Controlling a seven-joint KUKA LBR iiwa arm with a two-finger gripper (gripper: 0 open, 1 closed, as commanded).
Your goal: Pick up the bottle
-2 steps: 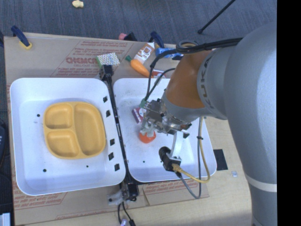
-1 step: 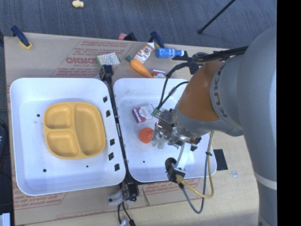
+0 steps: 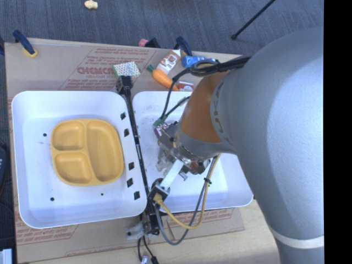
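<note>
The bench carries 2 shallow white bins side by side on a sheet of printed cardboard. The left bin holds a yellow divided plate with 3 compartments, lying flat near the bin's middle. The grey arm reaches in from the right and covers most of the right bin, its orange band sitting over the bin's upper half. Below that band the gripper hangs low over the right bin's left part, close to the divider between the 2 bins; whether its claw is apart or together cannot be told, since the wrist hardware hides it from above. A yellow cable loops from the wrist down past the bin's front rim, and a black cable arcs over the top of the arm. The bottle (white-bodied with an orange label) lies on its side on the cardboard just behind the right bin's back rim, outside both bins and well apart from the gripper. An orange carrot-shaped toy lies just beside it, nearer the bin's rim. A blue clamp grips the cardboard's far left corner, and a small yellow object sits on the grey carpet beyond.
</note>
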